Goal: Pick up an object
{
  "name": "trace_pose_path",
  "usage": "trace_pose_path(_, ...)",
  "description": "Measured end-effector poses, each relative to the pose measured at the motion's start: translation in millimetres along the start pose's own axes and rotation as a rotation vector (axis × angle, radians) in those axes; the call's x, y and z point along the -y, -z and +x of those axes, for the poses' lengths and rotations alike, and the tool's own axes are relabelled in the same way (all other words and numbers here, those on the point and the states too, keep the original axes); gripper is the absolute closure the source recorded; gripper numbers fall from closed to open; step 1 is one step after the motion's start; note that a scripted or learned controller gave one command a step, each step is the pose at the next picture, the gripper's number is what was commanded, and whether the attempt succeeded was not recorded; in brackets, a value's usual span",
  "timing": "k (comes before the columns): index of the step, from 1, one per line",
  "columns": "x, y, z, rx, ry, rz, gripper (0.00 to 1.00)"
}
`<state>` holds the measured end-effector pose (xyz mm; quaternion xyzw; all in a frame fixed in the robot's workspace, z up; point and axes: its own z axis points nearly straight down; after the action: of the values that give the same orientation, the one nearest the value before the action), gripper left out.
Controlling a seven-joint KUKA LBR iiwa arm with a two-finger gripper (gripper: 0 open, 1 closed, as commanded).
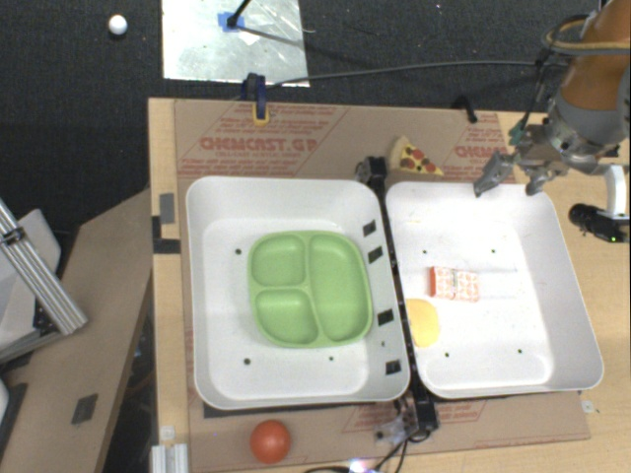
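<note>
Gripper (511, 177): you had it fingers spread, holding nothing, above the right bin's (552, 254) far edge.
Right bin: two things, one red-and-white packet (455, 284), one yellow piece (423, 322).
Left bin (212, 264): one green tray (308, 289).

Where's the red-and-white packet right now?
The red-and-white packet lies in the right bin, near its left-centre, just above the yellow disc.
</note>
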<state>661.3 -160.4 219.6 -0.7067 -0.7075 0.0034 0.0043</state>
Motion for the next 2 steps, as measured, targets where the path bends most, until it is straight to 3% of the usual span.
trace_pose_path(1, -2.2, 9.1, 0.6, 0.002, 0.002, -0.013, 0.00)
trace_pose_path(2, -2.1, -33.7, -5.7, 0.002, 0.000, -0.011, 0.00)
